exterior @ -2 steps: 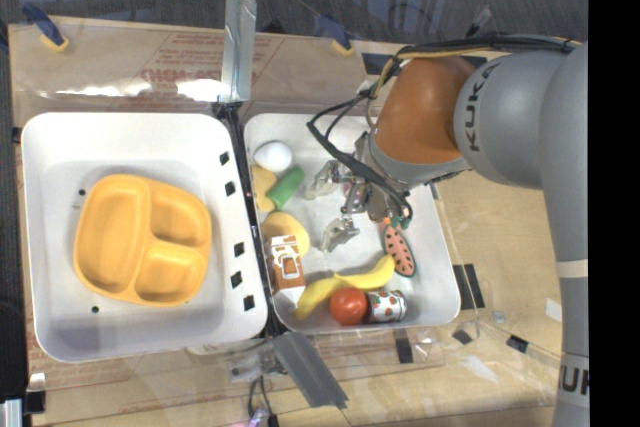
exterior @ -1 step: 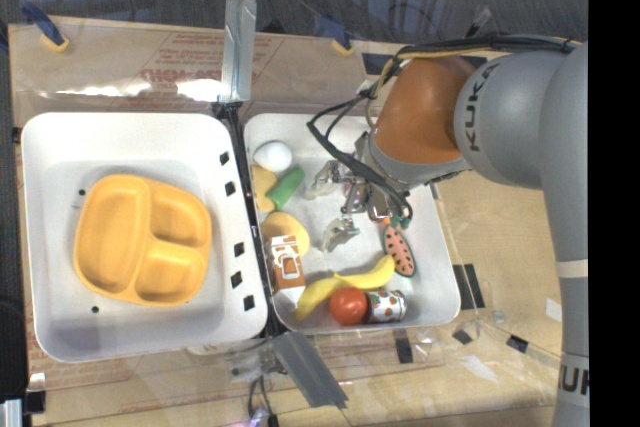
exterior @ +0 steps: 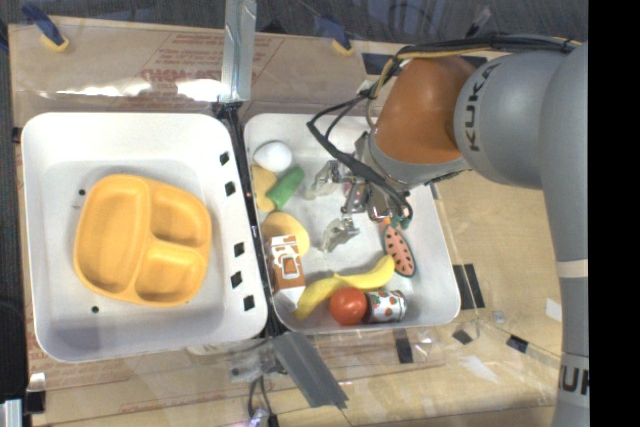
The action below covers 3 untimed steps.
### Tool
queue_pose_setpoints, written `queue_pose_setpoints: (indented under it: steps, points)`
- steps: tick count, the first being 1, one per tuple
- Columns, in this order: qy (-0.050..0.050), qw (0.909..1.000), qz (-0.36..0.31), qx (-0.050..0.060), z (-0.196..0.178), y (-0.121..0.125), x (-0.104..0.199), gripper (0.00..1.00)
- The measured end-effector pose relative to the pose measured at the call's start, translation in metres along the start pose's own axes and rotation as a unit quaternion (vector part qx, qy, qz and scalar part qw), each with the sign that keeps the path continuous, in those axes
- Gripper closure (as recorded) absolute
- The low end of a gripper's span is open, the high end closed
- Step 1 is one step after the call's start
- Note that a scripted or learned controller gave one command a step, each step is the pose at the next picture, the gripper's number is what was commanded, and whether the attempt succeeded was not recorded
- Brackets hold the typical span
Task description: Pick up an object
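From my station I see the table [exterior: 130,65] covered in taped-down plastic sheeting, with the two white bins side by side on it. In the left bin [exterior: 50,315] there is a yellow divided tray [exterior: 140,237], well apart from the arm. Moving right into the right bin [exterior: 440,260], a white ball [exterior: 273,156] sits in the upper-left corner with a green block [exterior: 285,187] just below it, an orange-and-white carton [exterior: 285,257] lies against the left wall, and a banana [exterior: 345,283], a tomato [exterior: 348,306] and a small can [exterior: 387,306] crowd the near edge. The claw [exterior: 345,212] hangs over the bare middle of that bin, and I cannot tell whether it is apart or together; the metal parts blur against the white floor. Nothing I can see sits in it. The nearest thing, I judge, is the watermelon slice [exterior: 399,252], lying just right of the claw and a little toward the near edge, its long axis running roughly top to bottom in the view. The banana lies straight below the claw, long axis left to right.
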<state>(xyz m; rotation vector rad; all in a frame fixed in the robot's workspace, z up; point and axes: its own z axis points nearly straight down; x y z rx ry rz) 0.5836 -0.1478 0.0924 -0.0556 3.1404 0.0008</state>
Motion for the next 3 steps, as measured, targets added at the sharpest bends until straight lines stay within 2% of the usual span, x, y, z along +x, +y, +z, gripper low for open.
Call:
queue_pose_setpoints:
  steps: [3]
  points:
    - [0.000,1.0000,0.000,0.000,0.0000,0.0000,0.0000,0.00]
